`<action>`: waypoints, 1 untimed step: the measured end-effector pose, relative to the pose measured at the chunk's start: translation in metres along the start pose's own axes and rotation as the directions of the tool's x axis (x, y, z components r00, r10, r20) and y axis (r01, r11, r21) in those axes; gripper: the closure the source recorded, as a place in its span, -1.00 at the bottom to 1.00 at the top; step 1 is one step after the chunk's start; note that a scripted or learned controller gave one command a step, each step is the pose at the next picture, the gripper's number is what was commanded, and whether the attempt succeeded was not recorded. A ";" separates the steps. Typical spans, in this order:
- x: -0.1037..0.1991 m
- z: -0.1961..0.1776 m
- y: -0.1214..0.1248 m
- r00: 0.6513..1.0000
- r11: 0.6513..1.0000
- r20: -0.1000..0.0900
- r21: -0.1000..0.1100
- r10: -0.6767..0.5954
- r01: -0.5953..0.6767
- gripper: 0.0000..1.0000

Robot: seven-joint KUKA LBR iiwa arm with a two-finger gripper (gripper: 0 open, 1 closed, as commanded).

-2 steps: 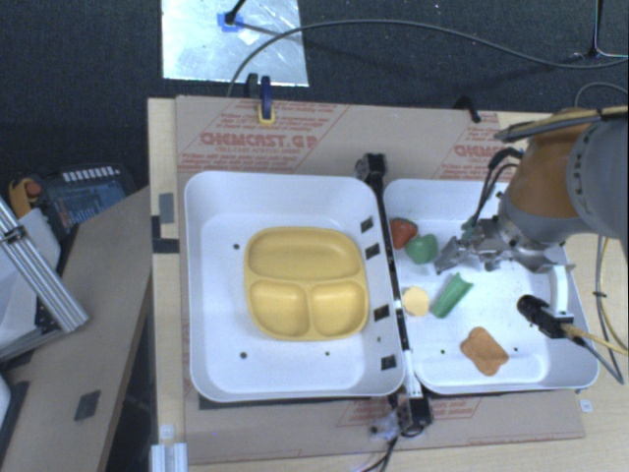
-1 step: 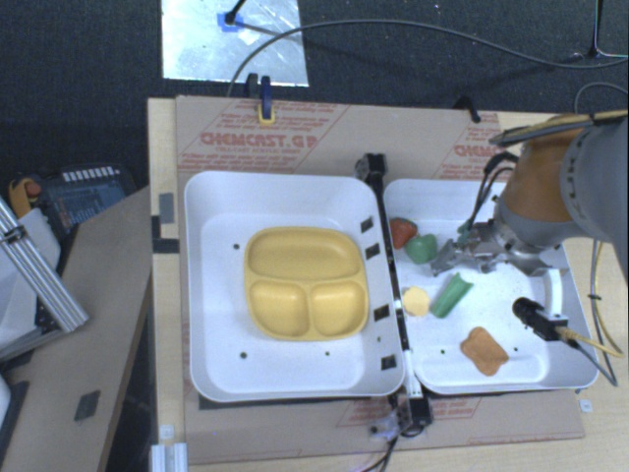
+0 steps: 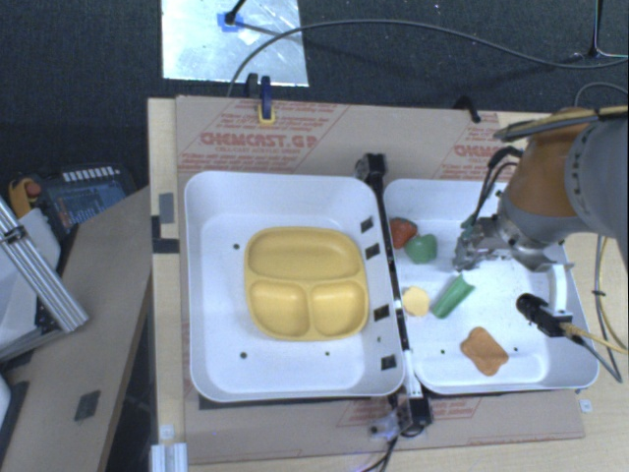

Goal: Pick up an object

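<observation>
Two shallow white bins: left bin bearing smooth yellow three-compartment tray, well left of jaws. Right bin scattered with pale yellow round piece, red lump touching glossy green rounded piece, and green cylinder just below jaws, long axis slanting from lower left to upper right. Flat, rough orange-brown piece further below. Gripper poised above cylinder; jaw opening impossible to tell.
</observation>
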State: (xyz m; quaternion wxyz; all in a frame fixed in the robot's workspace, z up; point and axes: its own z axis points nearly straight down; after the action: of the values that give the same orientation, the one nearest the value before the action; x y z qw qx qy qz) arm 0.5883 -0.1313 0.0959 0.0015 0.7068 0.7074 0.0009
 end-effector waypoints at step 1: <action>0.005 -0.059 0.010 1.000 1.000 0.001 -0.004 -0.004 0.004 1.00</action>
State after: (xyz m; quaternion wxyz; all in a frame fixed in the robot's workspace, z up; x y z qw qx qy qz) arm 0.5980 -0.1267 0.1552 0.0031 0.7055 0.7087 0.0021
